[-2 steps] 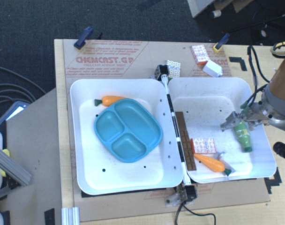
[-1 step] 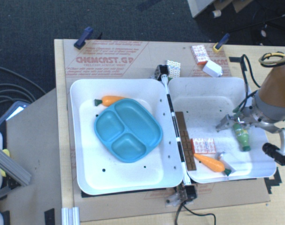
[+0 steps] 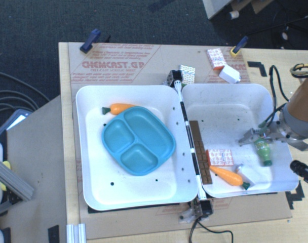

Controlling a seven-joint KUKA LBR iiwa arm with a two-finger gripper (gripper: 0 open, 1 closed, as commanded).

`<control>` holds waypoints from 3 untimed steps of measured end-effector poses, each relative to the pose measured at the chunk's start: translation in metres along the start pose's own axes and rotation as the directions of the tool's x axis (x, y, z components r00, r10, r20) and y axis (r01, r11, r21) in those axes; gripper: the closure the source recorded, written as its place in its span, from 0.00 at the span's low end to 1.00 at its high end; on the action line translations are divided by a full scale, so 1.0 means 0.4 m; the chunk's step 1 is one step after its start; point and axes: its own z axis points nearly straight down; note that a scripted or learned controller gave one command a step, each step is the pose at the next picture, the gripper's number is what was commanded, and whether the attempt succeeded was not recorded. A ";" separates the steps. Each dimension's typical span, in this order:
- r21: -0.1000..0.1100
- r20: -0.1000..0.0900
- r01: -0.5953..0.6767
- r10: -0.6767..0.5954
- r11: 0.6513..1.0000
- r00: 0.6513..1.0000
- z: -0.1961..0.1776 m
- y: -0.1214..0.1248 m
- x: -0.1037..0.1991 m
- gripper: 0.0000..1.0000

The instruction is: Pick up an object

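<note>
My gripper point(image 3: 257, 137) is low over the right side of the right bin point(image 3: 230, 97), on the grey arm that reaches in from the right. A small green bottle point(image 3: 265, 154) lies right against the gripper's tip, on its near side. Whether it is held I cannot tell. Nearer the front of this bin lie an orange toy carrot point(image 3: 227, 174) with a green end and a red-and-white checkered packet point(image 3: 221, 157). In the left bin point(image 3: 93, 151) a blue divided plate point(image 3: 138, 139) lies in the middle, with a second orange carrot point(image 3: 119, 108) at its far left edge.
A dark strip point(image 3: 199, 151) runs along the right bin's left wall. Behind the bins, on the brown board, lie a red-and-white box point(image 3: 215, 57), a white block point(image 3: 229, 75) and a small patterned box point(image 3: 187, 74). Cables point(image 3: 273, 85) hang by the arm.
</note>
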 end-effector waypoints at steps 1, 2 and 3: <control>-0.007 0.013 -0.004 0.004 1.000 1.000 -0.029 0.002 -0.012 1.00; 0.037 0.002 -0.014 0.014 0.999 1.000 0.038 0.155 0.114 1.00; 0.036 0.004 -0.016 0.015 0.999 1.000 -0.139 0.094 -0.015 1.00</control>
